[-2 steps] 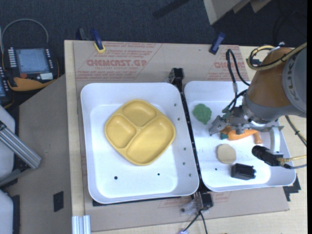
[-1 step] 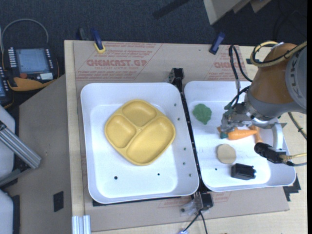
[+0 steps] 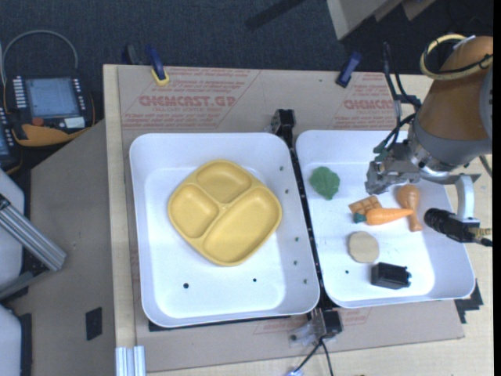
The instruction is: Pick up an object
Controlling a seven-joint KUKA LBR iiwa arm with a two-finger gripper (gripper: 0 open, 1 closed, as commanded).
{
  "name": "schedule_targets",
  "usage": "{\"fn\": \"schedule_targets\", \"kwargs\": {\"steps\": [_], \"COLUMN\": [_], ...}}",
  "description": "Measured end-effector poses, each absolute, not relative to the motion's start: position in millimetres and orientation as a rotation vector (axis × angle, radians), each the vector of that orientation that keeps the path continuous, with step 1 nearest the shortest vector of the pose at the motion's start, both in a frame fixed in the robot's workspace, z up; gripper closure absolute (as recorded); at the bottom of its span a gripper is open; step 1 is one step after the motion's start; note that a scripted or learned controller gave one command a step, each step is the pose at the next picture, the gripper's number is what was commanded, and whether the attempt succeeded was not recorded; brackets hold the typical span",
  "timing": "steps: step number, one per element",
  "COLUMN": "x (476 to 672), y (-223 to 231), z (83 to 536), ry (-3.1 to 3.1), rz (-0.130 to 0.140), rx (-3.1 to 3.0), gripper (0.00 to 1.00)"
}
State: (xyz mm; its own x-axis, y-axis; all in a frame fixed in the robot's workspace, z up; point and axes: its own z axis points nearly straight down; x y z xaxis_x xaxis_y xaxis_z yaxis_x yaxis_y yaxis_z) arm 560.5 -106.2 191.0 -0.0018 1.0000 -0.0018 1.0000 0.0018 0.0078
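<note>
The claw (image 3: pixel 381 177) hangs over the far part of the right bin (image 3: pixel 337 288), and I cannot tell how it is set. Just near of it, almost touching, lie a carrot (image 3: pixel 387 216), a small orange block (image 3: pixel 363 205) and a tan drumstick shape (image 3: pixel 409 202), all bunched close together. A green broccoli (image 3: pixel 324 182) sits to the left of the claw, with bare white floor between them. Nearer to me lie a round tan cookie (image 3: pixel 363 247) and a black block (image 3: pixel 390 276), the block close to the bin's near edge. The carrot bunch sits in the middle of the bin, away from its walls. The left bin (image 3: pixel 156 288) holds a big yellow tray (image 3: pixel 225 211) with three parts, and there is white room all around it. The grey arm (image 3: pixel 458 108) comes in from the right side.
</note>
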Motion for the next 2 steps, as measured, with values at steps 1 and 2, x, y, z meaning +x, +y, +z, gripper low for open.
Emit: {"fn": "schedule_targets", "kwargs": {"steps": [1, 2], "x": [562.1, 562.6], "y": [-106.4, -42.9], "z": [231.9, 233.3], "ry": [2.218, 2.231], "rz": [0.006, 0.004], "rx": [2.216, 2.215], "gripper": [1.0, 1.0]}}
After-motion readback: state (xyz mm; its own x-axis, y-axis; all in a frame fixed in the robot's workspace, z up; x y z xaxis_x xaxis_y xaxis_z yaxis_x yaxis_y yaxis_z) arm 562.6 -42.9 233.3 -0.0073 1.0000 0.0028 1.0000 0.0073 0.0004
